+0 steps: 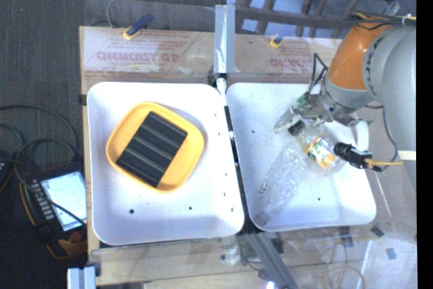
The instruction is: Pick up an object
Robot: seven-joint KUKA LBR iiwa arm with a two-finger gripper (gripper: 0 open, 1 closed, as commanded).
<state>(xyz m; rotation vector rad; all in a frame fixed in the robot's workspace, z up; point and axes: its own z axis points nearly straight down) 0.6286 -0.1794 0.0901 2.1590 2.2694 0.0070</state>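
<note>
A clear plastic bottle lies slantwise in the right bin, its orange and green label end pointing up toward the arm. My gripper hangs low over the upper middle of the right bin, just above and left of the bottle's labelled end. Whether it touches the bottle is unclear. In the left bin a yellow dish carries a black ridged block.
The grey arm with its orange band covers the right bin's upper right corner. A raised divider separates the two bins. A cardboard sheet lies behind the bins.
</note>
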